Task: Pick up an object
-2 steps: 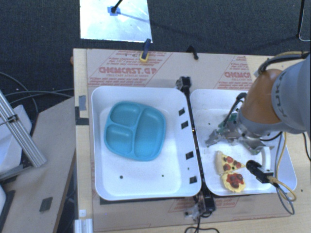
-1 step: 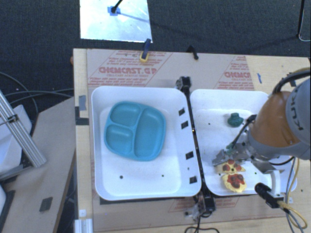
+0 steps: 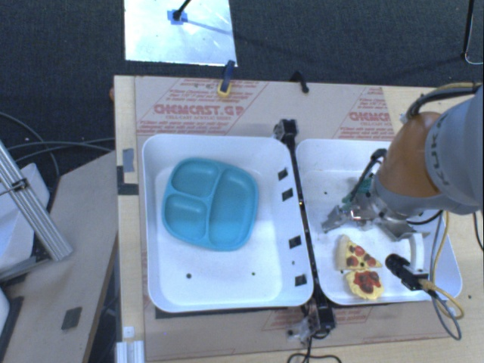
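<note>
2 shallow white plastic bins are set side by side on a sheet of brown cardboard printed in red (image 3: 197, 108).

In the left bin (image 3: 227, 278), 1 teal plastic plate with 3 compartments (image 3: 210, 203) is laid flat toward the back-left, apart from all walls.

In the right bin (image 3: 327, 169), 2 toy food pieces are found near the front wall. The triangular toy pizza slice with pale crust and red toppings (image 3: 355, 256) is placed just behind the rounder yellow-and-red toy pizza slice (image 3: 365, 283). Whether the 2 are touching cannot be told.

The grey arm with an orange band (image 3: 408, 161) is extended from the right over the right bin. The gripper (image 3: 335, 220) is held low, just behind and to the left of the triangular slice, its tip pointed toward the black divider (image 3: 295, 203) between the bins. Whether the gripper is released or clenched cannot be told.

Behind the bins, a shiny square metal sheet (image 3: 178, 21) is laid on dark carpet.
</note>
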Controlling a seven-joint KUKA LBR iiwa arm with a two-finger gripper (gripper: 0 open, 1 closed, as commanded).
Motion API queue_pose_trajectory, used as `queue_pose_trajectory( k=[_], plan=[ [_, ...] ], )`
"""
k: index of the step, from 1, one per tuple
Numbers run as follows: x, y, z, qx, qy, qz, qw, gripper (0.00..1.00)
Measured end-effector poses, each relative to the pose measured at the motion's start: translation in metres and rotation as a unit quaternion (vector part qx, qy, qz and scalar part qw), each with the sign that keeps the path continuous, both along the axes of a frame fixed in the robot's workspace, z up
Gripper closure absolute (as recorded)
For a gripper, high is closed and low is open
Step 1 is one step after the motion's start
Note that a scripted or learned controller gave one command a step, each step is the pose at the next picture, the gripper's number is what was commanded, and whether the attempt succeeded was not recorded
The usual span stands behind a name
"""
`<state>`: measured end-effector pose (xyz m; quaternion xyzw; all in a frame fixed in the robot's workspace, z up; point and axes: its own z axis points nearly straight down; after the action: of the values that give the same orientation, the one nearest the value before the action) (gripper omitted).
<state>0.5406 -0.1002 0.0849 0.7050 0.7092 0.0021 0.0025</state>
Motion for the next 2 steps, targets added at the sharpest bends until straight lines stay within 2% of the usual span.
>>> queue_pose_trajectory(
  k=[1,2],
  plan=[
    [-0.057,-0.033,-0.001,0.0000,0.004,-0.005,1.0000,0.00],
    [-0.052,-0.031,0.011,-0.0009,0.000,-0.002,1.0000,1.00]
  ],
)
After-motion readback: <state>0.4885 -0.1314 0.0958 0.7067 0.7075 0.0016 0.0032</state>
